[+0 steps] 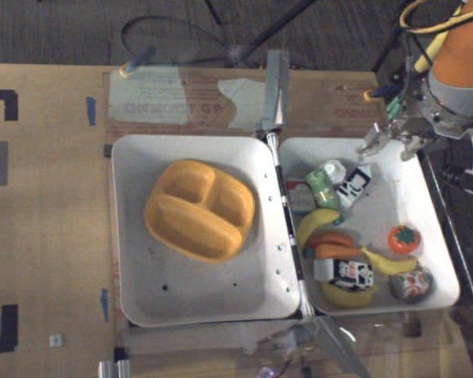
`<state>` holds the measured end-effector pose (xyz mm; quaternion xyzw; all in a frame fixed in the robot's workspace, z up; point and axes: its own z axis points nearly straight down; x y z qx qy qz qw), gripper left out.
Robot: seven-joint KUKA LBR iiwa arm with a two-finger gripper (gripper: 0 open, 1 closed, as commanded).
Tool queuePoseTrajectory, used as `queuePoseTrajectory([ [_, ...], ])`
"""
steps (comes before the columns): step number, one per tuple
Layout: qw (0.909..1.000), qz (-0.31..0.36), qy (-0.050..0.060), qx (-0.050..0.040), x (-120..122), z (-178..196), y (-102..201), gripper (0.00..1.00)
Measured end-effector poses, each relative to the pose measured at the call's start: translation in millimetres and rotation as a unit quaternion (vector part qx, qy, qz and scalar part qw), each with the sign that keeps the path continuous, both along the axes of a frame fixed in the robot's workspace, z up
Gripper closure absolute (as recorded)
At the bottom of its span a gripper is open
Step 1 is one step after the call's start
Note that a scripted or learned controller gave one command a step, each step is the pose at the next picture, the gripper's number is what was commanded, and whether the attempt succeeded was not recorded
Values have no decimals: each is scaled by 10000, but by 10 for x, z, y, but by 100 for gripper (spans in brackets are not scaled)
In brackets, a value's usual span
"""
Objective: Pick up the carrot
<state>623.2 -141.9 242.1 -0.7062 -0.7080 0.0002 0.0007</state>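
Cardboard sheeting covers the surface, which carries two shallow white bins side by side so that items stay contained within the arm's reach.

Camera view:
1. The left bin holds one yellow sectioned plate, resting tilted near the bin's middle.
2. The right bin holds the clutter. The carrot lies flat toward the bin's left edge, below centre. It sits just under a red item and touches or nearly touches a banana above it. A small carton lies just below. A tomato sits apart toward the right edge.
3. The gripper hangs over the bin's far right corner, well apart from the carrot. I judge this a staging position, clear of the pile before descent. I read the jaws as spread, with nothing between them.
4. I judge the pick not yet begun. Tight neighbours leave little room beside the carrot, so a clean grasp looks difficult.
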Motion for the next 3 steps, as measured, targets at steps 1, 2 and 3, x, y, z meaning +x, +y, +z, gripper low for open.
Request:
queuePoseTrajectory([
  [1,10000,66,5,-3,-144,-1101,-579,0],
  [2,9996,274,-23,59,-912,-1507,-695,0],
  [3,9996,263,-43,16,-910,-1409,-728,100],
])
